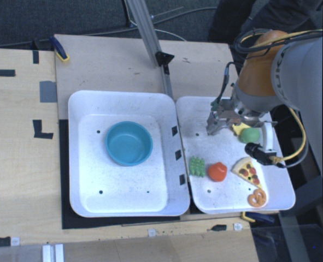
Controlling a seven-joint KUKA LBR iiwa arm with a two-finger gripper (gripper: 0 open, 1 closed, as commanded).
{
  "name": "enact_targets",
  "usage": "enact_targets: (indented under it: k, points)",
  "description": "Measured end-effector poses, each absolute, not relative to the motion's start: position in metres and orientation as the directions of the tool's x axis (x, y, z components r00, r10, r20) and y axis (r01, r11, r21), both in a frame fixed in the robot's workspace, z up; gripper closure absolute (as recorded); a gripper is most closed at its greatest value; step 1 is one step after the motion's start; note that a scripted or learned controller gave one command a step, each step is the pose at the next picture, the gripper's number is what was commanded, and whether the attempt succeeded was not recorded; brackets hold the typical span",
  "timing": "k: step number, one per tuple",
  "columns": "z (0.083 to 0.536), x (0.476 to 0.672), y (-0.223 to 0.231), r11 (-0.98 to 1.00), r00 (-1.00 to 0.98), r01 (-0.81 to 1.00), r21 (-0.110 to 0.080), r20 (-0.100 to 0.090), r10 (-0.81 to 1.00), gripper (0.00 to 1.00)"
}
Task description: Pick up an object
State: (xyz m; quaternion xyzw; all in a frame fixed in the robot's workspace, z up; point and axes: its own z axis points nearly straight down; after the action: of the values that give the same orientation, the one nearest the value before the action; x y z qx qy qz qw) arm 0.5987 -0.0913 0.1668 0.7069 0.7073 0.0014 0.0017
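Gripper (216, 125) hangs low over the right bin (200, 196), finger state impossible to tell. Green ball (251, 135) just beside it; green toy (197, 166), red tomato (217, 171), pizza slice (248, 173), pretzel (256, 198) nearer. Left bin (84, 146) holds a blue bowl (129, 142).

Looking down from above at a slant, fixed over the table (117, 64). Far enough back to take in both white bins (90, 105) whole, arm (292, 64) entering from right.
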Motion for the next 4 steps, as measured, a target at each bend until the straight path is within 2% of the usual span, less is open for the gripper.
enact_targets:
  k: [2,3,4]
  points:
    - [0.266,0.607,-0.085,0.000,0.000,1.000,0.003,0.000,1.000,1.00]
    - [0.258,0.578,-0.033,0.004,-0.004,1.000,-0.001,0.001,1.000,1.00]
    - [0.242,0.559,0.021,0.005,-0.005,1.000,-0.002,0.001,1.000,1.00]
